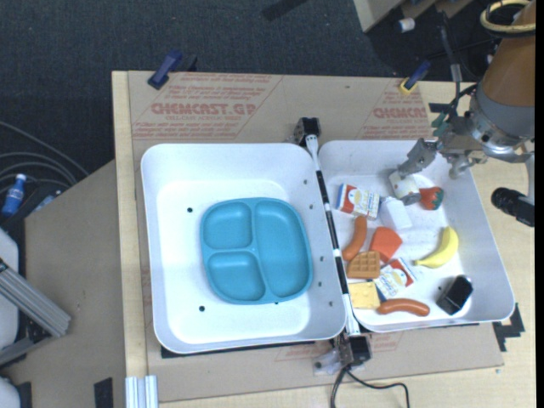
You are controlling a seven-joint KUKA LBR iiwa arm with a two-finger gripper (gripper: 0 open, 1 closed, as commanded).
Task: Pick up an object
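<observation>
The right bin [493, 253] holds several toy foods. Among them are a red strawberry [432, 197], a yellow banana [440, 249], a small carton [357, 201], an orange block [387, 242], a waffle [365, 266], a red sausage [405, 307] and a black piece [456, 294]. My gripper [432, 173] hangs over the far part of this bin, just above the strawberry. It looks open. One finger [406, 174] slants down to the left, and nothing sits between the fingers.
A blue divided plate [255, 249] lies in the left bin [170, 185]. A black clip [308, 129] marks the wall the two bins share. Blue clamps [164, 70] sit at the board's far corners. Cables run off the bench at the left.
</observation>
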